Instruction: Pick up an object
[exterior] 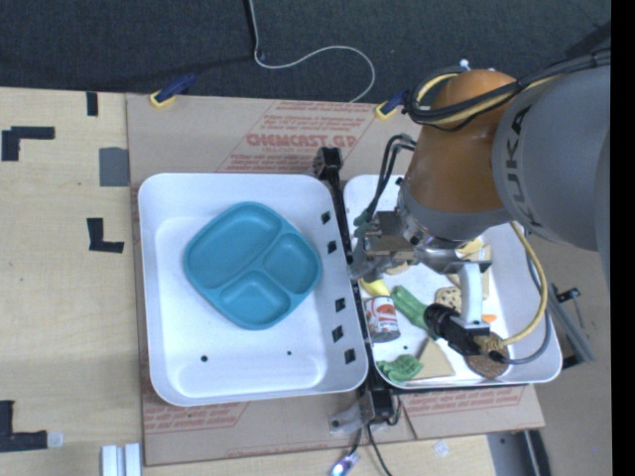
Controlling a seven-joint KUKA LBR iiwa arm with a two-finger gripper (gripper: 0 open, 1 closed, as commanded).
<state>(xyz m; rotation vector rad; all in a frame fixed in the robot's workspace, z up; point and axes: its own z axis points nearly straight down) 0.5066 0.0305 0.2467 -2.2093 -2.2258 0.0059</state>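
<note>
Tool [381,254] low over the right bin [511,375], at its left wall; how far it is open, and whether it holds anything, cannot be told. Just beneath it in the view lie a yellow piece [374,288], a green stick [409,302] and a red-labelled can [383,318]. Well to its left, in the left bin [169,266], a blue divided plate [253,264].

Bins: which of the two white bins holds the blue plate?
The left bin: the blue divided plate lies in it, while the right bin holds small mixed items.
</note>
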